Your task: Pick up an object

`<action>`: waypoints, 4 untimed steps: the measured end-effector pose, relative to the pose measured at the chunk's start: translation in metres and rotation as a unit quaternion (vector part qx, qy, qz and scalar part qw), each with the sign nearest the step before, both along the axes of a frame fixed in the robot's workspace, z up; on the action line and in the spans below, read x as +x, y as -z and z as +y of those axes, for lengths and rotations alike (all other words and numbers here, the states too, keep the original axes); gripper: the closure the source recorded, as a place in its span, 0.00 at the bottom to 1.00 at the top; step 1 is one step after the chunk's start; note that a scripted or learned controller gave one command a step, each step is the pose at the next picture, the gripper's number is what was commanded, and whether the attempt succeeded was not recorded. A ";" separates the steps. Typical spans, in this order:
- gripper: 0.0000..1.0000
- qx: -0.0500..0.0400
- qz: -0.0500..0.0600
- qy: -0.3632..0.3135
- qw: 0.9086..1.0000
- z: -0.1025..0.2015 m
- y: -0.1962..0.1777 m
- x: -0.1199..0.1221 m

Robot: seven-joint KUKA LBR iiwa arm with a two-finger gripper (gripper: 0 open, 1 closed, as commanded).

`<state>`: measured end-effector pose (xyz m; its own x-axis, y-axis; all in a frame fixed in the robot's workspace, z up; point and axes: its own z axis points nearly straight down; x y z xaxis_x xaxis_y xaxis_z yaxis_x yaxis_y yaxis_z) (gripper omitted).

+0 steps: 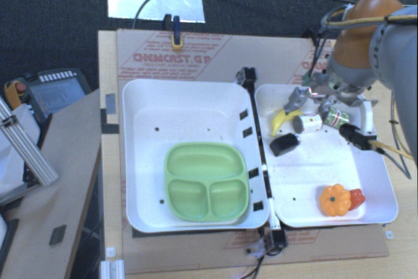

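While my gripper (302, 100) hangs low in the right bin (372, 170) just above the banana (282, 119), I cannot tell its state; black block (284, 144) lies beside.

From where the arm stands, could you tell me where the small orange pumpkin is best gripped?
Grip the small orange pumpkin across its round body from above. Its left and near sides stand free; a red object touches its right side, so close front to back.

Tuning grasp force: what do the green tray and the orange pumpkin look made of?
Green tray: likely moulded plastic, matte to satin, uniform pale green with soft rounded compartment walls. Orange pumpkin: probably plastic or rubber toy, slightly glossy, ribbed, saturated colour. Hardness can't be judged.
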<state>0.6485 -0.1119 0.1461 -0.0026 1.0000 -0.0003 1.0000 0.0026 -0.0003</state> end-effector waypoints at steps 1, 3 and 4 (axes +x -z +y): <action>0.00 0.000 -0.003 -0.001 1.000 0.006 0.050 0.003; 1.00 0.001 0.004 -0.001 1.000 0.006 0.051 0.002; 1.00 0.000 -0.003 -0.001 1.000 0.009 0.006 -0.001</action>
